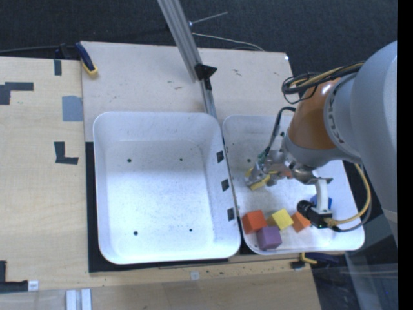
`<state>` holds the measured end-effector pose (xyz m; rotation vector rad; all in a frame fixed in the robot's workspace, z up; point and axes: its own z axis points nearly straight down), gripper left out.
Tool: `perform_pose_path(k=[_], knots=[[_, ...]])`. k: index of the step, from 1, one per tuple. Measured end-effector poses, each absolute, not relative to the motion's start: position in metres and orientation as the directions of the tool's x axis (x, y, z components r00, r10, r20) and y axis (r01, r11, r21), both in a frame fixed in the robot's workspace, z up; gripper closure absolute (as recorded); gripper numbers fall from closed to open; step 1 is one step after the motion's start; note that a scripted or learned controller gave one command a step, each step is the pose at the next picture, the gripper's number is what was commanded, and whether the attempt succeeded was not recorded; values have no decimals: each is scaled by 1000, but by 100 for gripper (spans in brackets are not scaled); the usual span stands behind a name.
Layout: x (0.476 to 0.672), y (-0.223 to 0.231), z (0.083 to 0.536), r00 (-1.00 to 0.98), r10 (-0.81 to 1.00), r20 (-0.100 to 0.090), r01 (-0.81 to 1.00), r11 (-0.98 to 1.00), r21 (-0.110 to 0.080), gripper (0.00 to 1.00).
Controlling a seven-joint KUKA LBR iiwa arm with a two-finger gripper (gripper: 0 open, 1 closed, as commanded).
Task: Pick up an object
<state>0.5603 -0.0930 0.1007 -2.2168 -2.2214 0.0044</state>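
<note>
Two shallow white bins sit side by side on the bench in the camera view, and everything that matters lies in the right bin (240,134). The left bin (103,173) is not in play.

The arm comes in from the right, its orange band (308,124) above the wrist, and the gripper (261,176) hangs low over the middle of the right bin, close to the wall it shares with the left one. At the fingertips lies a small yellow piece (258,184), slim and lying on a slant, its long axis running roughly from lower left to upper right. It sits right at the tips, just on their near side; whether it is touching the fingers or merely beside them is too small to tell. How far apart the fingers stand is also beyond what can be made out, so no hold can be claimed.

Nearer the front edge of the same bin, a cluster of blocks lies well apart from the fingertips: an orange-red block (253,221), a yellow cube (282,219), a purple block (269,237) just in front of those two, and a smaller orange block (301,221) beside the yellow one.

My judgement is that the yellow piece is the target, since it is by far the nearest thing. The coming move depends on whether the fingers straddle its narrow width, across its slanted long axis, instead of lying along it.
</note>
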Motion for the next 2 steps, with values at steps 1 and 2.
perform_pose_path(k=[1, 2], knots=[[622, -21, 197, -9, 1000, 1, 1000, 9, 9, 100], [659, 52, 191, -9, 1000, 3, 1000, 9, -1, 100]])
